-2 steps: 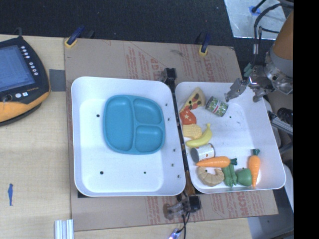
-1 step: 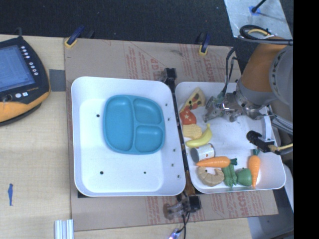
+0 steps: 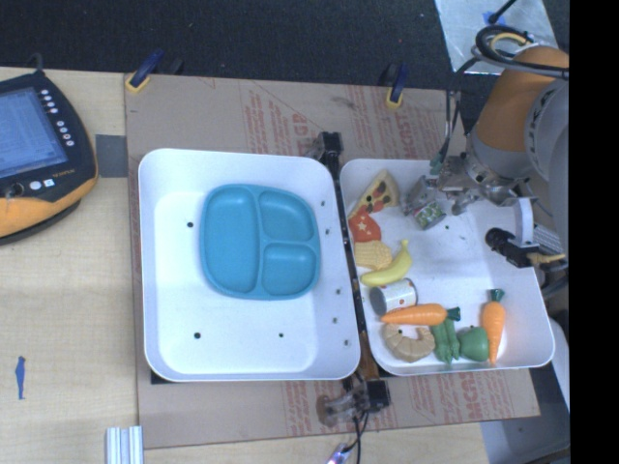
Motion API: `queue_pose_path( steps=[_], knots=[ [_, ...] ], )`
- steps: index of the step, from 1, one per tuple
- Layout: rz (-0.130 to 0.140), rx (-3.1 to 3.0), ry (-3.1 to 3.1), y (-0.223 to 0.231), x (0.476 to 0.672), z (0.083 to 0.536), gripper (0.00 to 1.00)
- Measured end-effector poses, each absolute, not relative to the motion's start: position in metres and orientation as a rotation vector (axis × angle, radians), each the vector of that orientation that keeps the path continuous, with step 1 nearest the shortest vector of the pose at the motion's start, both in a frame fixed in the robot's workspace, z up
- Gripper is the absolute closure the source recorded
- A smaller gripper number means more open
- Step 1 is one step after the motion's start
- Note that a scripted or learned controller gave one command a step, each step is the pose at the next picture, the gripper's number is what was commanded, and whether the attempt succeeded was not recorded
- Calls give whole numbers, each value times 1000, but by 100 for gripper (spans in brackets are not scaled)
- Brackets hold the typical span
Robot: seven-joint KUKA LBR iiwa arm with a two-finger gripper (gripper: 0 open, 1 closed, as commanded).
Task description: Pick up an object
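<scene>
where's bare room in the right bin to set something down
Bare floor lies mid-right in the right bin, between the gripper, the banana and the upright carrot. Its left edge and bottom are crowded with toy food.

bench: light wood | cardboard sheet: clamped on top | floor: dark carpet

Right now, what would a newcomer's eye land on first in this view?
The blue divided plate in the left bin. Then the toy food in the right bin: a banana, two carrots and a pizza slice. The end effector sits at that bin's far end.
</scene>
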State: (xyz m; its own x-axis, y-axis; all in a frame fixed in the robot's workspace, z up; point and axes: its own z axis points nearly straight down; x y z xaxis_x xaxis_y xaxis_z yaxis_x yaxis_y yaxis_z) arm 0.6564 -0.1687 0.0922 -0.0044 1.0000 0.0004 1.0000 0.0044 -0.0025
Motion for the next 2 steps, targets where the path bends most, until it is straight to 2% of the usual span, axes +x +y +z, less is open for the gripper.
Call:
queue_pose_path(
  steps=[1, 2],
  knots=[
    [4, -2210, -2228, -169, 657, 103, 100],
    [1, -2215, -2226, -110, 592, 223, 100]
  ],
)
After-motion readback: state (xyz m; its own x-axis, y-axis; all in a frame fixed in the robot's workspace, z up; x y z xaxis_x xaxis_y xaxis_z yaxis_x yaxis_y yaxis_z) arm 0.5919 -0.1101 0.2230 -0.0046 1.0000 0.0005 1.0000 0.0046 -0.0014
